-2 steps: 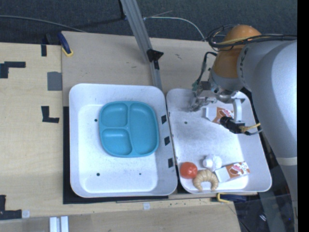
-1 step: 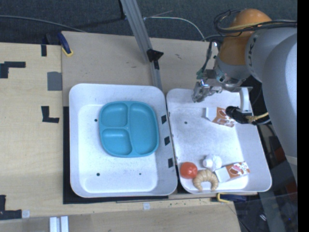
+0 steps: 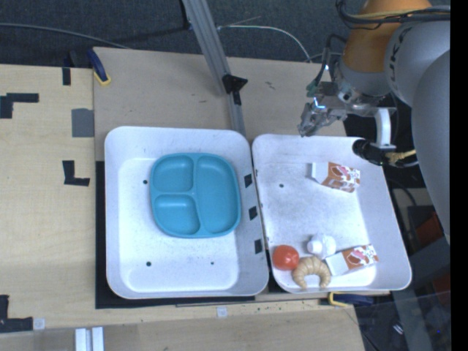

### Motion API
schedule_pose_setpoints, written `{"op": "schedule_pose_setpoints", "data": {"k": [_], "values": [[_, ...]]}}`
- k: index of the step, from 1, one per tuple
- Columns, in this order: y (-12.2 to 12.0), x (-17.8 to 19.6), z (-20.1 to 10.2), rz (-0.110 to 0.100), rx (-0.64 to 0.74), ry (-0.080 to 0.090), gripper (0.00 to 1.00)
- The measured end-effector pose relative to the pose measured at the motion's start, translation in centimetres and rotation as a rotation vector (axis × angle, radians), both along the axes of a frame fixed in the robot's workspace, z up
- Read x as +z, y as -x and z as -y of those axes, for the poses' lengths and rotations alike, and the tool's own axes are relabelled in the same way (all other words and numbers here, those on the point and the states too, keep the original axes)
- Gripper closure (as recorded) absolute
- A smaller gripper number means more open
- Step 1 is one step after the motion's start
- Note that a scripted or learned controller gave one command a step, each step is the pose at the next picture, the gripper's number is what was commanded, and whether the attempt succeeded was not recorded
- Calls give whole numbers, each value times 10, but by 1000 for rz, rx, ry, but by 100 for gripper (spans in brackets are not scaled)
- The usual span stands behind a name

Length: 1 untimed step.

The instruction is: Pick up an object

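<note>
The grey arm with its orange band is reaching in from the right, and its gripper is hanging over the far rim of the right bin; nothing is lying between the fingertips, and how far apart they are standing cannot be told, since they are showing small and dark against the bench.

Inside the right bin, a small carton with a red and white print is lying near the far side, a little toward the near side of the gripper and apart from it; a second carton of the same print is lying at the near right corner; a white round piece is sitting just beside that second carton; a croissant is resting against the near wall, touching or nearly touching the white piece; a red ball is sitting just left of the croissant.

The left bin is holding a blue divided plate, lying flat with three compartments facing up; a grey metal rail is crossing the bench behind the bins.
</note>
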State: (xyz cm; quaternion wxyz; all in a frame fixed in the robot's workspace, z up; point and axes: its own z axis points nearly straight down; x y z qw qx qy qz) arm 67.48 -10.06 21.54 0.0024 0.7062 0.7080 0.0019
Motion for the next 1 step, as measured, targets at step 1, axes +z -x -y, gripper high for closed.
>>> {"op": "schedule_pose_setpoints", "data": {"k": [1], "values": [[-2,43,2,-2,-1,0,100]]}}
